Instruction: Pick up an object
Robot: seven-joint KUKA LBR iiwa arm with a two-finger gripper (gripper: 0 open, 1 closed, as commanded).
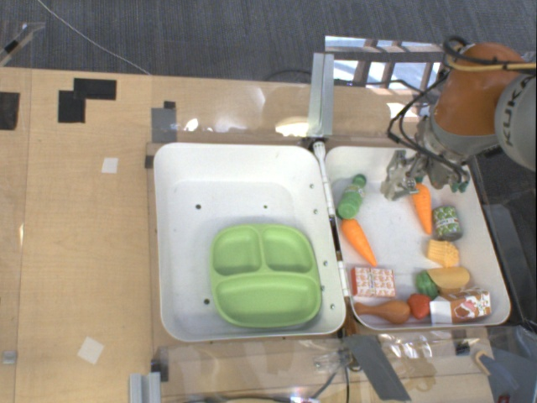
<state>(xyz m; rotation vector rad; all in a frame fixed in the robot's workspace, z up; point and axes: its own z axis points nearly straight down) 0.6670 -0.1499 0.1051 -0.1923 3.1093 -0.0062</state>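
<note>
While hovering in right bin point(482, 225), gripper point(403, 183) touches carrot point(422, 208).

From my feed: arm point(503, 99) is grey w/ a fat glossy orange band point(474, 99) above the wrist. Black cables loop around it on the left side. Gripper point(407, 177) assy is metallic grey, details too small to tell.

I've got the arm point(482, 91) reaching in from the right, orange band just above the wrist, wrist bent downward. Below and left of that band, the end effector point(403, 183) points down, cables looping round the wrist.
</note>
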